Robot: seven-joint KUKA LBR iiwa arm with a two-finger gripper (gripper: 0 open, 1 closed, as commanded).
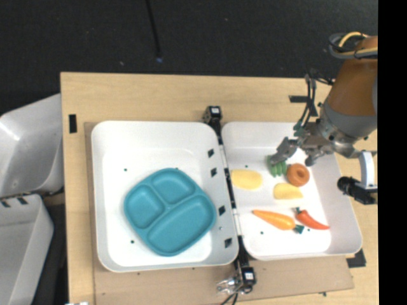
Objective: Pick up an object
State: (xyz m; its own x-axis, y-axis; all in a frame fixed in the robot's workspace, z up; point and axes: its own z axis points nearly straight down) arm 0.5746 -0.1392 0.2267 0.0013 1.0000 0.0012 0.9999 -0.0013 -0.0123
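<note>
Arm (pixel 353 88) reaches in from the right, over the right bin's (pixel 337 243) far side. Pincer (pixel 294 150) sits low above the toy food, right by a small green piece (pixel 276 168) and the orange round one (pixel 297 174); can't tell if it's open or closed, nothing visibly gripped. Also in the right bin: two yellow pieces (pixel 247 180) (pixel 287 191), a carrot (pixel 275 218), a red pepper (pixel 310 219). Left bin (pixel 105 138) holds a teal divided plate (pixel 168 211). Both bins on the counter (pixel 140 94).
</note>
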